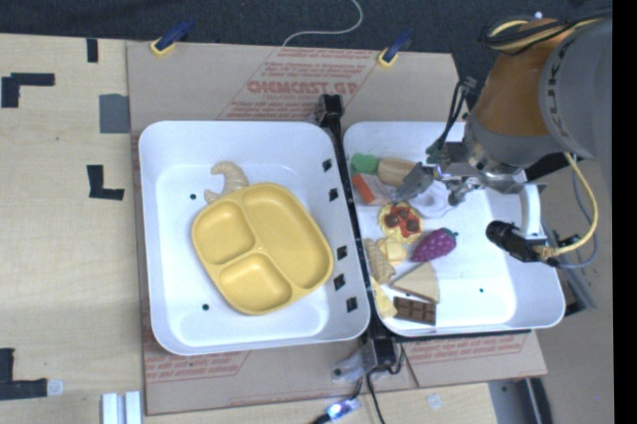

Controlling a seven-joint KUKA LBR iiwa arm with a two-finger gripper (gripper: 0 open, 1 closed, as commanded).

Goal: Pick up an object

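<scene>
The gripper (435, 183) hovered over the right bin (518, 298), low above its toy food; whether it was spread or closed could not be told. Just below the gripper lay a pizza slice (401, 220) and purple grapes (434, 244). Left of the gripper lay a green piece (364, 162). The left bin (169, 213) held a yellow tray (261, 248).

Small toy foods clustered along the right-hand white bin's left side: green piece (364, 161) and tan roll (395, 170) at the top, orange wedge (364, 189) below, red-and-yellow pizza slice (401, 220), purple grape bunch (434, 244) (lying tilted), pale cheese wedge (420, 284), brown chocolate bar (414, 311) nearest the front rim.
</scene>
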